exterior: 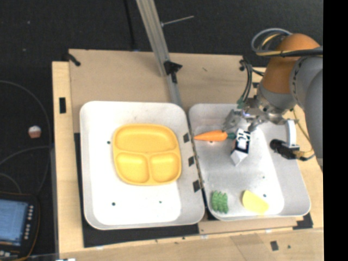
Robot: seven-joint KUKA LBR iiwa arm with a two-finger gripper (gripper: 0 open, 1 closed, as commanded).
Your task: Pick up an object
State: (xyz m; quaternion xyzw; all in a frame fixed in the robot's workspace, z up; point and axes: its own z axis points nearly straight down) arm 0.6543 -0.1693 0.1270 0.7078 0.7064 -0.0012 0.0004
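**Pincer low in right bin, next to carrot — no grasp yet**

I've got the pincer (243, 125) down in the right bin (283, 192), at its upper middle. A small black-and-white boxy part hangs below it; I read that as finger hardware, but it's too blurred to be sure. Whether the tips are apart or together I cannot tell. Nothing visibly sits between them, so I'm not calling anything held.

Risks as I judge them:
- The carrot (211, 136) lies flat with its green end just beside the pincer. A close from this offset would likely nudge or roll it rather than trap it.
- The carrot sits near the wall between the bins, so a push could jam it against that edge.
- A cable and a dark fitting on the arm (284, 145) hang over the bin's right side and could snag.

Containers:
- Right bin: carrot at upper left, a green broccoli-like piece (219, 200) near the front wall, a yellow lemon-like piece (254, 202) beside it; both well apart from the pincer.
- Left bin (98, 200): one yellow divided tray (146, 153), its three compartments bare.

Both bins rest on the bench (119, 78).
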